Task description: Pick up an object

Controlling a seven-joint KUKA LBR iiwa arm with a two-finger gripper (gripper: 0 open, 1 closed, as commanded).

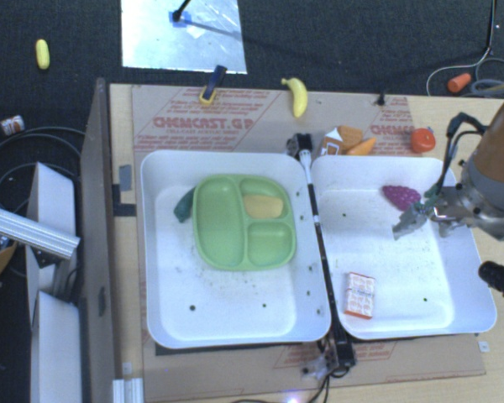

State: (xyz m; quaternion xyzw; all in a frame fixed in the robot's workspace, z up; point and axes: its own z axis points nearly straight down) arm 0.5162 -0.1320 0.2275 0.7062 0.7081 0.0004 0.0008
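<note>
In the right bin (462, 309), a purple bunch of grapes (401, 196) lies near the back. A small red and white box (360, 295) rests near the front left corner. My gripper (408, 222) reaches in from the right and hangs low over the bin floor, just below and right of the grapes. I see nothing held in it. The left bin (164, 309) holds a green divided plate (235, 233) with a yellow item (265, 205) in its top right compartment. A dark green item (183, 205) lies at the plate's left edge.
Behind the bins, on the cardboard, lie a banana (298, 96), an orange carrot-like piece (359, 147), a red tomato-like ball (422, 139) and a blue and yellow tool (212, 85). A black divider strip (317, 225) runs between the bins.
</note>
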